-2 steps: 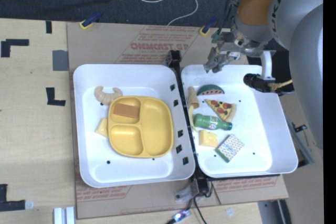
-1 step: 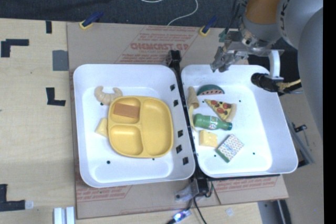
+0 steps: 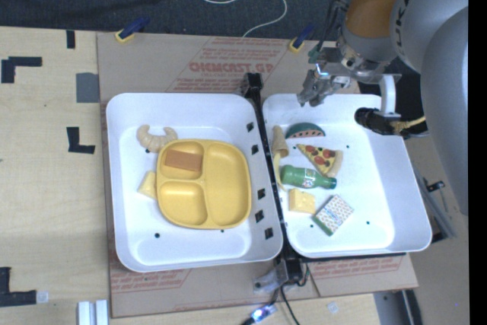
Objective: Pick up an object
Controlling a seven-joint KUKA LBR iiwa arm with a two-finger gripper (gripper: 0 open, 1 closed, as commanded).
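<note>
Two white bins (image 3: 125,164), one yellow plate (image 3: 204,183), one pincer (image 3: 310,97)

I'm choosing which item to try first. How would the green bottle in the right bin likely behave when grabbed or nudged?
The bottle lies on its side, so its round body would probably roll if nudged. It looks like smooth toy plastic: likely light, stiff and a bit slippery. The pizza slice and cheese lie close by, so a push may shift them too.

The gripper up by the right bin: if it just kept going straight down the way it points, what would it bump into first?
Probably the bare white floor of the right bin near its far rim; the gripper hangs above that corner, clear of the toys, though depth is hard to judge.
</note>
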